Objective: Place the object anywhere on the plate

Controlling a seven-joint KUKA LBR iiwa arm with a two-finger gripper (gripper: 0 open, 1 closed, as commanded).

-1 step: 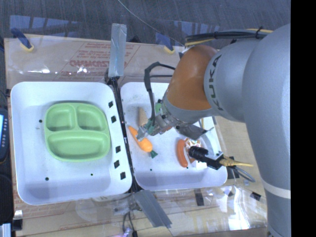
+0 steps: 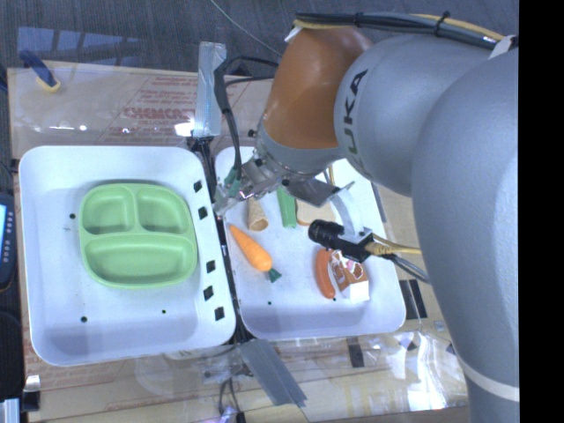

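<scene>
Brown cardboard under clear film carries two white bins. A cork (image 2: 256,214) lies in the right bin (image 2: 300,317), with a carrot (image 2: 251,248) below it and a green stick (image 2: 287,207) and a sausage (image 2: 325,274) nearby. The gripper (image 2: 236,186) hangs just beside the cork; I cannot tell whether it is parted or closed. The left bin (image 2: 53,311) holds the green plate (image 2: 137,264).

the big round grey robot arm (image 2: 441,148) is smooth. a fat orange band (image 2: 308,86) wraps it near the end. black letters (image 2: 351,117) run along the grey part. thick black cables (image 2: 388,23) lie across its top. its small gripper (image 2: 240,190) is grey metal.
</scene>
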